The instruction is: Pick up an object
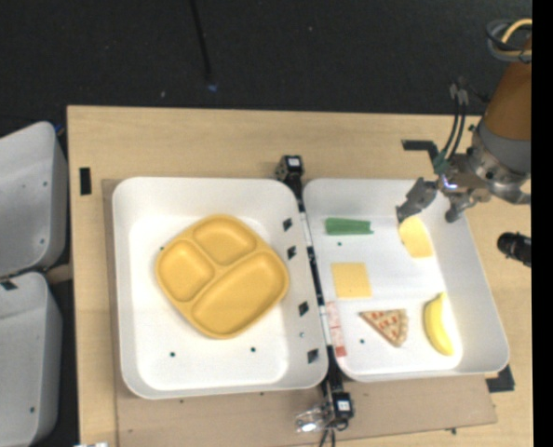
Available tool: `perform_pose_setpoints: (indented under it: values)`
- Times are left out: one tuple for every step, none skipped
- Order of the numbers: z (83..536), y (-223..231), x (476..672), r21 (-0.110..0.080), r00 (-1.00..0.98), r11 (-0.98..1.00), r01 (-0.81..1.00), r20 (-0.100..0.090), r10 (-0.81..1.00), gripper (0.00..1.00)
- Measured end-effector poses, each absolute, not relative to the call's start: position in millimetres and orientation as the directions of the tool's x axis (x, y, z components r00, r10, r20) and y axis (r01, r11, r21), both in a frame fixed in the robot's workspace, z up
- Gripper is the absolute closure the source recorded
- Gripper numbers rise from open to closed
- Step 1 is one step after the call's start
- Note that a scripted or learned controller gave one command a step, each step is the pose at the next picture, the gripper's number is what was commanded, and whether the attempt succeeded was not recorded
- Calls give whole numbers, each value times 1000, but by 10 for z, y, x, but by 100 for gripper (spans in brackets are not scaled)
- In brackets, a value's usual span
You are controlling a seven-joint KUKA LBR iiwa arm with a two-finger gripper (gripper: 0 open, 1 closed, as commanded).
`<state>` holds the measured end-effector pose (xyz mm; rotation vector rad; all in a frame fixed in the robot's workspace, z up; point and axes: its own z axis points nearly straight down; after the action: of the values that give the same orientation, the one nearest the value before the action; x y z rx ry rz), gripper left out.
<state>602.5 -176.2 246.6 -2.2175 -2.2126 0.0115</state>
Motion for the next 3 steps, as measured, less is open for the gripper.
perform_pose_setpoints:
  values:
    - [2542, -1759, 6048, 1, 0, 0, 1000, 0, 1000, 0]
    - [2092, -1732, 5983, -3, 2, -2, 1000, -1, 1000, 0]
    - [1464, -1766, 5973, -3, 2, -2, 1000, -1, 1000, 0]
